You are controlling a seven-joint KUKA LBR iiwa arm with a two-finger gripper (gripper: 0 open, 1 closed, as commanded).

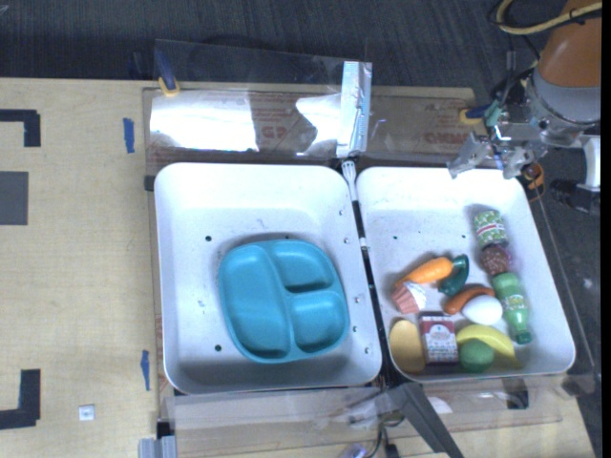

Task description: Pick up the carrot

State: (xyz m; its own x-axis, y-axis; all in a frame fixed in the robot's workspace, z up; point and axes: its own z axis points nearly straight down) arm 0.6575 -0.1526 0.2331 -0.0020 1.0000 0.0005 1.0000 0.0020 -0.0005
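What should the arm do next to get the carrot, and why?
Probably swing the end effector from the right bin's far corner toward the carrot, which lies untouched among the toy food at that bin's near end, then descend over it.

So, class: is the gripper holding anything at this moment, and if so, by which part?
Nothing is held. The gripper is above the far rim of the right bin, and the carrot lies apart from it in that bin among the other toy foods.
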